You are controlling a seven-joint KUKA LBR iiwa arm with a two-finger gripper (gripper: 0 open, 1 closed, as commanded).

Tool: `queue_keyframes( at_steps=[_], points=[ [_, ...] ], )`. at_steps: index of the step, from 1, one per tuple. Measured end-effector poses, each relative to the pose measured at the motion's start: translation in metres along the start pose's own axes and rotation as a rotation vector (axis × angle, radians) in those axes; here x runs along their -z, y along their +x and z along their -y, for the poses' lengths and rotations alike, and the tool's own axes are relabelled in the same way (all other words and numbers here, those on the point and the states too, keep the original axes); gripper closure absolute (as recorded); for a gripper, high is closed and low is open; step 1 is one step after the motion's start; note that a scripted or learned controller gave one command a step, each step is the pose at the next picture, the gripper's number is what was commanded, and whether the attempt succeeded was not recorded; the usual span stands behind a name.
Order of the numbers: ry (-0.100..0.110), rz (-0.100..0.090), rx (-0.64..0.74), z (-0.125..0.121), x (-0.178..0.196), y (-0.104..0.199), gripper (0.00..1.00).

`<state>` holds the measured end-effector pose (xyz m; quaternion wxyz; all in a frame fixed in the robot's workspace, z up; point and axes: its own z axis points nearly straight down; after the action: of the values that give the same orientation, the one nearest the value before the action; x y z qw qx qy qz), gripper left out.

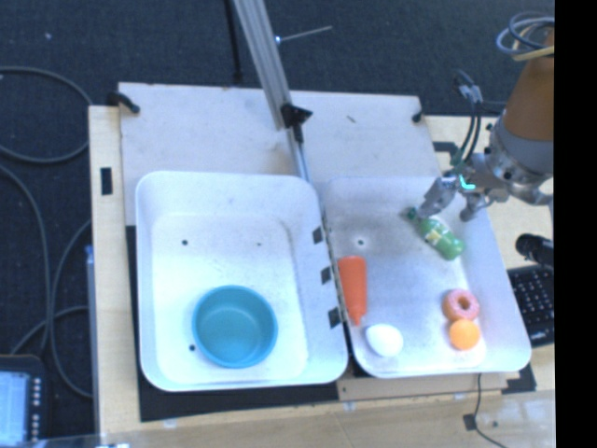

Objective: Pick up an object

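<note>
White egg-shaped object [383, 340] and orange ball [465, 335] are seen at the near rim of the right bin [392, 250], well below the gripper [453, 201]. A pink ring [461, 303] sits just above the ball. An orange carrot-like piece [352, 286] lies below and left of the gripper, along the bin's left wall. A green bottle [438, 235] lies tilted just beneath the gripper, apart from both fingers, which are spread apart with nothing between them. A blue bowl [234, 325] is noted far left, in the left bin [224, 203].
</note>
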<state>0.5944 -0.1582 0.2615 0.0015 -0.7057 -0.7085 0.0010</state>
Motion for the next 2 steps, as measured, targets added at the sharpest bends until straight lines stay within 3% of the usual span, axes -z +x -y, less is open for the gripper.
queue_keyframes(
  at_steps=[1, 2],
  points=[
    [-0.005, 0.001, 0.000, -0.001, 0.003, 0.000, 0.00],
    [0.004, 0.002, 0.000, -0.002, -0.058, 0.007, 0.00]
  ],
)
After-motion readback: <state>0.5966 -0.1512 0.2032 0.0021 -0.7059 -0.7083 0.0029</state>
